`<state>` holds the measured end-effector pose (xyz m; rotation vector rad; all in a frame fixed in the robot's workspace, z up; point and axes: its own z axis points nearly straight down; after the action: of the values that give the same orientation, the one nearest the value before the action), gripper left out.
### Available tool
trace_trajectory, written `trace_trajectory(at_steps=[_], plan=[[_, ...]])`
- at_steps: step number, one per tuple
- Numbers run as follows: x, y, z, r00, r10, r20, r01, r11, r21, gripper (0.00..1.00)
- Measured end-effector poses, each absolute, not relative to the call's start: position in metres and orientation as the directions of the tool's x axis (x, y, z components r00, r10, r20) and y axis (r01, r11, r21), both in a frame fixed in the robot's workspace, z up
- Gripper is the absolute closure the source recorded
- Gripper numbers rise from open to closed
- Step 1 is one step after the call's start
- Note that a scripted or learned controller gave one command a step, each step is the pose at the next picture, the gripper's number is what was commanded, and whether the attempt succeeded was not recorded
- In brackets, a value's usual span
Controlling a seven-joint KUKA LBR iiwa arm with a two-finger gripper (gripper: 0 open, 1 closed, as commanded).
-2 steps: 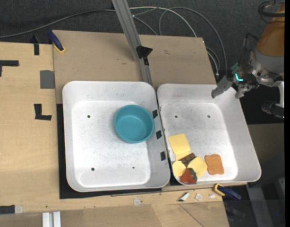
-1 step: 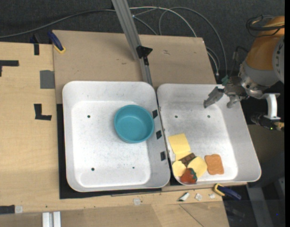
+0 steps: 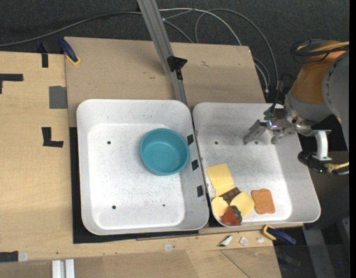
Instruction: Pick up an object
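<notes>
At the right of the frame, over the upper part of the right bin [image 3: 294, 172], the tool [image 3: 260, 131] hangs released, its fingers spread and grasping nothing. The nearest pickable things, a yellow block [image 3: 219, 175] and orange piece [image 3: 262, 201], lie lower in that bin, well apart from it. A good try, I judge, means centring over one piece clear of the cluster before descending.

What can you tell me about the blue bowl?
The blue bowl is round and teal-blue all over, with a smooth, plain look like plastic. It stands upright with its open side up, and nothing shows inside it. It sits in the left white bin, towards that bin's right side and a bit above its middle. It touches the bin's floor alone. The gripper is far off, over the other bin.
</notes>
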<state>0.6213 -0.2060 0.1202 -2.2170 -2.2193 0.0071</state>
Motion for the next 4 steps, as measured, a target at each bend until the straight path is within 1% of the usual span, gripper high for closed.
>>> trace_trajectory(at_steps=[1,2,3,4], plan=[[0.621,-0.205,0.087,-0.002,1.000,-0.001,1.000,0.002,-0.002,0.00],[0.621,-0.204,0.098,-0.003,1.000,-0.001,1.000,0.003,-0.002,1.00],[0.620,-0.203,0.162,-0.002,1.000,-0.002,1.000,0.002,0.005,1.00],[0.621,-0.202,0.209,-0.002,1.000,-0.002,1.000,0.002,0.004,1.00]])
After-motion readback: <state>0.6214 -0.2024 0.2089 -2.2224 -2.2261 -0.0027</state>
